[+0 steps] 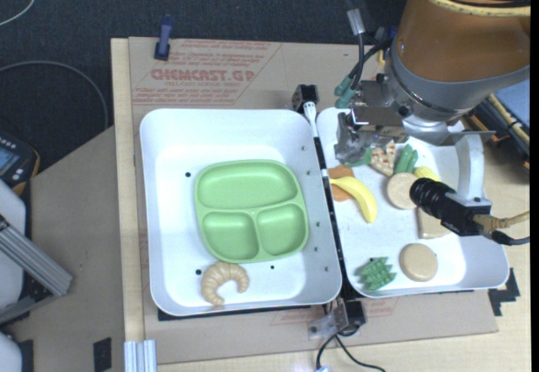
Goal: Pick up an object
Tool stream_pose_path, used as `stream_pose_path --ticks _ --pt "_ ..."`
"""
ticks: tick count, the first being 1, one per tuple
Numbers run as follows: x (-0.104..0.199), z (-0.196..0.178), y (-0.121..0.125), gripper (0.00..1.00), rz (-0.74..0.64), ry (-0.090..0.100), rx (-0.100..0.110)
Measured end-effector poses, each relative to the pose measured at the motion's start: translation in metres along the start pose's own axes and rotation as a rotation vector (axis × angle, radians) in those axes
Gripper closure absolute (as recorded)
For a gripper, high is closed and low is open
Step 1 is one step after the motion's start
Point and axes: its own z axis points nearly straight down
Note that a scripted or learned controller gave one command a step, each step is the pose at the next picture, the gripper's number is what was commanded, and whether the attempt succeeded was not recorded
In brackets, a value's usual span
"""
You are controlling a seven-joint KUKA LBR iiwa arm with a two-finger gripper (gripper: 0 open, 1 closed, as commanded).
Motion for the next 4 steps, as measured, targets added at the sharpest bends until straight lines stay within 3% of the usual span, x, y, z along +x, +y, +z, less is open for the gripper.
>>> stream_pose_path --ticks 4 --pt "0.001 -0.041 0.002 1.0 -0.001 -0.001 -0.01"
